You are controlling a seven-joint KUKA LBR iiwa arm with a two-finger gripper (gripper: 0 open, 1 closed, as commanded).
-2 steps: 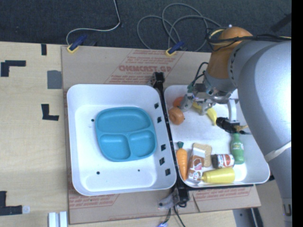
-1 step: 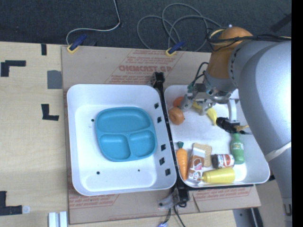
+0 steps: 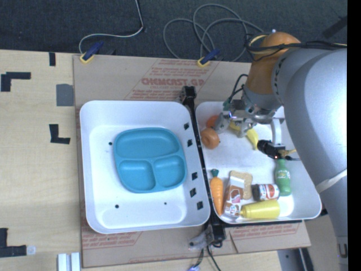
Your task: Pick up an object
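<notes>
One round orange-brown onion (image 3: pixel 210 138) lies beside the tool (image 3: pixel 236 119), whose grip I cannot tell.

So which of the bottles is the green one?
The green bottle by the right bin's right wall. The yellow bottle lies along the front, and the red-labelled bottle lies between them.

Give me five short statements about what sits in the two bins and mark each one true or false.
1. The blue divided tray lies in the left bin. True.
2. The carrot lies in the left bin. False: it is in the right bin, near the divider.
3. The yellow bottle lies near the right bin's front edge. True.
4. The green bottle rests on the blue tray. False: it is in the right bin.
5. The gripper is over the right bin. True.
</notes>
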